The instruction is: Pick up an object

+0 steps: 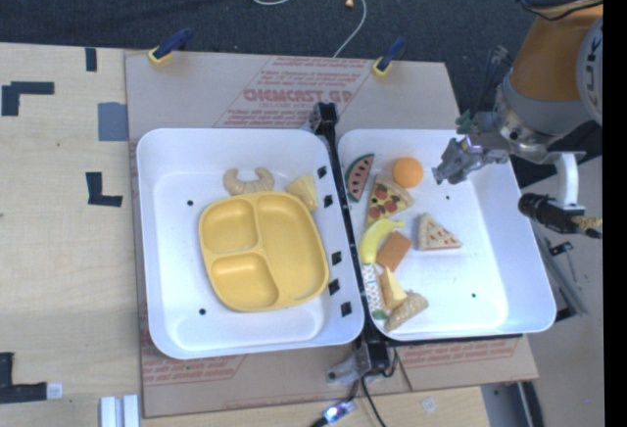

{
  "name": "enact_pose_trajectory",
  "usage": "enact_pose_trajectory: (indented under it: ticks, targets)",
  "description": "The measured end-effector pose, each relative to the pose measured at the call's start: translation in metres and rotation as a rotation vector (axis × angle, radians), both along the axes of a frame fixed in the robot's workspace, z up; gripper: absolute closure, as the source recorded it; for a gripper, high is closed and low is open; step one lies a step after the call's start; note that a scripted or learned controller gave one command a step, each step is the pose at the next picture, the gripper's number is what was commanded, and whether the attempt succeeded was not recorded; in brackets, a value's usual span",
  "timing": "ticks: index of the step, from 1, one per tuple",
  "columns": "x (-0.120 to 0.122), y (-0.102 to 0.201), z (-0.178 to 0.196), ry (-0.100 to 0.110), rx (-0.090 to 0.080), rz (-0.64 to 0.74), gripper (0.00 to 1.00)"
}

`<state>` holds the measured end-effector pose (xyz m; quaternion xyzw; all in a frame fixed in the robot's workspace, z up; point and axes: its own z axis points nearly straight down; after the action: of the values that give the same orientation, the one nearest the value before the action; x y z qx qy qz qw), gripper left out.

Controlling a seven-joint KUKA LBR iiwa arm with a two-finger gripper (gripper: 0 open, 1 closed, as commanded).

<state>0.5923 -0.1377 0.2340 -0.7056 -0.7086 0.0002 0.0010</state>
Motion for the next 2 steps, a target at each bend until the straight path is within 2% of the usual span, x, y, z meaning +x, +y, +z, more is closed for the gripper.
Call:
enact_pose_trajectory:
  ticks: [1,2]
  targets:
    - [-0.035,0.046,0.005,0.002,0.000,-0.001,1.00]
    - [-0.065,0.094,-0.009,0.003,0.000,0.000,1.00]
